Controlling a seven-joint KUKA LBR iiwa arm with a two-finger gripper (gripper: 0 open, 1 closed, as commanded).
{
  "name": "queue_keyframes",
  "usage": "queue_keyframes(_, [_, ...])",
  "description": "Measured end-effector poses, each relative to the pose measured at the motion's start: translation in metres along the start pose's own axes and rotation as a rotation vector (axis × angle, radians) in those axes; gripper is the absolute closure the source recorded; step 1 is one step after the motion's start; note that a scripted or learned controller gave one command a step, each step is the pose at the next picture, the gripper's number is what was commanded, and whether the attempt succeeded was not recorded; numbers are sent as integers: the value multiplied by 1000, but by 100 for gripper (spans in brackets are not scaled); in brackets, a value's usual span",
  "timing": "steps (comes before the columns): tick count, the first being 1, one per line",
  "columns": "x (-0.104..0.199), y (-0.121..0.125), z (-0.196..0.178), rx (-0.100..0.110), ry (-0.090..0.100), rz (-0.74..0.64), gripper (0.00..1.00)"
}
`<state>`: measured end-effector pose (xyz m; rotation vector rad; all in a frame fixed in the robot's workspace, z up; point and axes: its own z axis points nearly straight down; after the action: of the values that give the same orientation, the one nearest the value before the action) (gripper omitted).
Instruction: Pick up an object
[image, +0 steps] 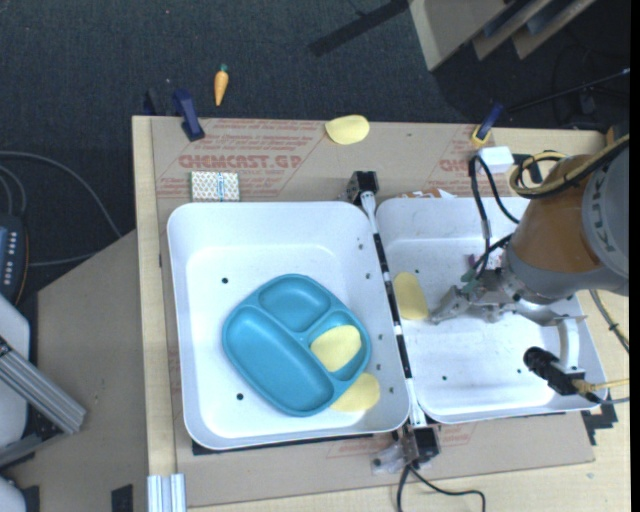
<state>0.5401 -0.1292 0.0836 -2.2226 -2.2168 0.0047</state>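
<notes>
While the arm (560, 235) reaches in from the right over the right bin (480, 385), the scene reads so:

Gripper: the gripper (452, 303) sits low in the right bin, pointing toward the divider between the bins; its fingertips are too small and blurred to judge, so how far apart they stand I cannot tell, and nothing is seen held.

Nearest object: a yellow piece (410, 296) lies in the right bin against its left wall, just beside the gripper tip, on its left.

Left bin (200, 235): a blue divided plate (275, 350) with a yellow piece in its compartment (337, 346); another yellow piece (358, 394) lies beside the plate's lower edge.

Bench: a yellow piece on the board (347, 129) lies above the bins.
</notes>
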Motion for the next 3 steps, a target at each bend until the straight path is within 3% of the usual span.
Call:
queue_keyframes(1, [-71, 91, -121, -12, -4, -2, 0])
queue_keyframes(2, [-78, 31, -10, 1, 1, -2, 0])
queue_keyframes(3, [-87, 128, -56, -8, -1, -4, 0])
